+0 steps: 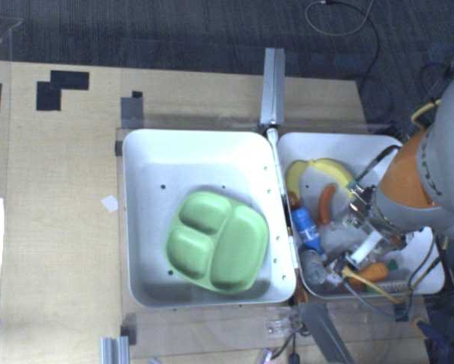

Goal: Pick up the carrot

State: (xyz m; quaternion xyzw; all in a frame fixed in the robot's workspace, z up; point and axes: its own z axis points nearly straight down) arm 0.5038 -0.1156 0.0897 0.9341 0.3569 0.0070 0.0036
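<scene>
The carrot (pixel 374 271) is a small orange piece lying near the front edge of the right bin (pixel 431 279). My gripper (pixel 354 258) hangs low over the bin's front part, just left of and above the carrot, very close to it or touching it. The arm's grey wrist and orange band (pixel 405 182) reach in from the right and hide part of the bin floor. I cannot make out whether the carrot sits inside the gripper.
The right bin also holds a yellow banana (pixel 325 171), an orange-red sausage-shaped piece (pixel 327 202), a blue bottle (pixel 305 229) and a grey can (pixel 312 265). A green sectioned plate (pixel 217 241) lies in the left bin (pixel 147 173). Cables trail at the bin's front right.
</scene>
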